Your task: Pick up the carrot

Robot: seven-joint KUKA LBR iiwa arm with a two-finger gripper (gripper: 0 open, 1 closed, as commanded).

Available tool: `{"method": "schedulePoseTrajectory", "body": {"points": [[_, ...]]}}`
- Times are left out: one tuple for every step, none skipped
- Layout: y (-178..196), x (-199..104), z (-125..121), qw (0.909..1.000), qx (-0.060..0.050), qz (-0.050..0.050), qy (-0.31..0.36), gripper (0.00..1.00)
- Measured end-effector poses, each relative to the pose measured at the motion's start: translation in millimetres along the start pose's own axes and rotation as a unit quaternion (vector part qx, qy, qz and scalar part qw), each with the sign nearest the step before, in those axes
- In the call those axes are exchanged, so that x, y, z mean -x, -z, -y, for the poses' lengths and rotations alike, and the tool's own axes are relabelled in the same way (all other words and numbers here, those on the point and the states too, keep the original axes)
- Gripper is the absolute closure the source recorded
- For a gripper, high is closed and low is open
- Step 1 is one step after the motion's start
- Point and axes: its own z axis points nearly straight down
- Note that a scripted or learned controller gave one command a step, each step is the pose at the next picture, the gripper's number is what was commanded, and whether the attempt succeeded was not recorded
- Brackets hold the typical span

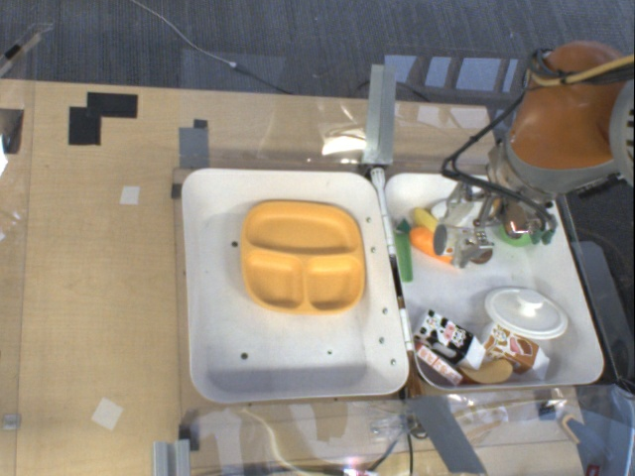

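Gripper low in right bin, jaw state unclear. Carrot touching at its 9 o'clock. Yellow tray in left bin.

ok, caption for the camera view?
Gripper low over the carrot in the right bin; yellow tray in the left bin.

No legible text, brand, number or sign anywhere. Printed pattern on small black-and-white patterned carton in right white bin: too small to read. Brown-and-white print on white lidded paper cup: no letters made out. Black angular marks on wooden bench: plain shapes, no writing.
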Motion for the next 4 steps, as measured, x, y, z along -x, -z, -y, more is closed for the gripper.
{"method": "schedulePoseTrajectory", "body": {"points": [[-19.6,-58.3,-56.5,0.9965,0.001,-0.005,-0.084,1.00],[25.1,-46.3,-55.5,0.9840,0.000,-0.003,-0.178,1.00],[33.4,-35.2,8.8,0.9753,-0.001,-0.002,-0.221,1.00],[-19.6,-86.1,-16.9,0.9254,-0.001,-0.006,-0.379,1.00]]}}
